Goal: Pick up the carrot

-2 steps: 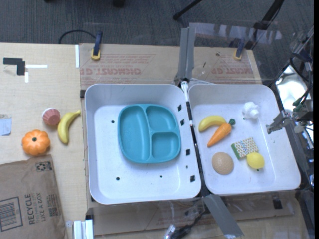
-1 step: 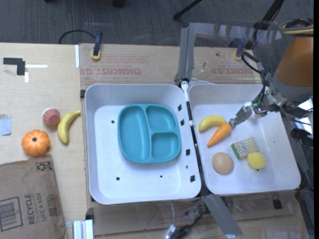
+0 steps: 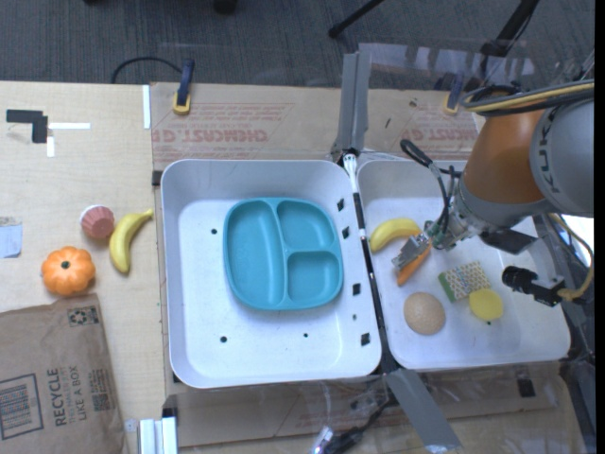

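Note:
The carrot (image 3: 408,270), small and orange, lies slanted in the right bin (image 3: 529,348), just below a yellow banana (image 3: 394,233). My gripper (image 3: 414,250) is down on the carrot's upper end and covers part of it. The arm, with its orange band (image 3: 501,164), reaches in from the right above the bin's back half.
Also in the right bin are a beige egg-shaped thing (image 3: 424,313), a patterned sponge (image 3: 465,280) and a yellow lemon (image 3: 486,305), all close to the carrot. The left bin (image 3: 189,348) holds a teal divided plate (image 3: 283,253). A pumpkin (image 3: 68,271) and another banana (image 3: 127,238) lie on the bench at left.

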`<state>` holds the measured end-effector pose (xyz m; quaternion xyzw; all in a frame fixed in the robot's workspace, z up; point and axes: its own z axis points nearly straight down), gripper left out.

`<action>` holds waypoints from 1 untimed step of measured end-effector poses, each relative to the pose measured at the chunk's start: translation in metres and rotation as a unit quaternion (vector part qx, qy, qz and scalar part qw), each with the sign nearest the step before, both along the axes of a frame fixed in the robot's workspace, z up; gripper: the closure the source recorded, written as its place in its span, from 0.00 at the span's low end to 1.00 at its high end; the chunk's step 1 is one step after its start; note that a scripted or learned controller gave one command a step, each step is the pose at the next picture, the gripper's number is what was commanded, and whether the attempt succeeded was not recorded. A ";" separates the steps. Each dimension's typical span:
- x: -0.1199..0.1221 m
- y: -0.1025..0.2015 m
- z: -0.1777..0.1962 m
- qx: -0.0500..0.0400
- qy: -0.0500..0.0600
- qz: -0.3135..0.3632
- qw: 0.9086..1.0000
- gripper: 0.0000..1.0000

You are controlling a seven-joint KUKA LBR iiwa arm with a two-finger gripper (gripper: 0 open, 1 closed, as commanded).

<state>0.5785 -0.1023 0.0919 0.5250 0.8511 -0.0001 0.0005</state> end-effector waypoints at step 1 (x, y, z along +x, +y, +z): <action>0.001 -0.002 0.010 0.000 -0.001 -0.003 1.000 1.00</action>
